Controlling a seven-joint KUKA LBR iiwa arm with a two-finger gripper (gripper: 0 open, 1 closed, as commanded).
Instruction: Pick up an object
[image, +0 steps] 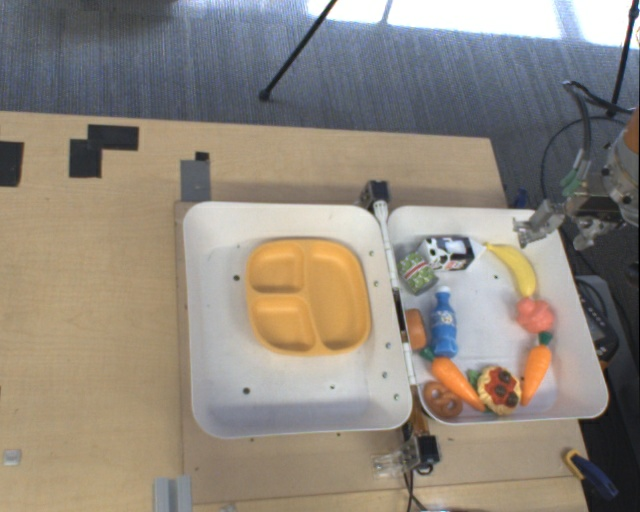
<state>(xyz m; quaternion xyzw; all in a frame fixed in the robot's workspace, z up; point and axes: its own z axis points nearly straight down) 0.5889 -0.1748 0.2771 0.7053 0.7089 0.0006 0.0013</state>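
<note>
The right bin (580, 300) holds several toy foods. A yellow banana (515, 268) lies at its back right, with a pink item (536, 315) and an orange carrot (537, 370) in front of it. A blue bottle (443, 322) lies near the bin's left wall. Behind the bottle sit a black-and-white cow-print carton (447, 252) and a green packet (416, 267). Another carrot (455, 378) and a round pizza-like toy (498, 388) lie along the front. My gripper (537, 222) hangs over the bin's back right corner, just behind the banana, with nothing seen in it.
The left bin (220, 380) holds a yellow three-compartment plate (305, 295). A brown bun-like toy (441, 400) sits in the right bin's front left corner, and an orange piece (415, 328) lies beside the bottle. Cables hang at the far right.
</note>
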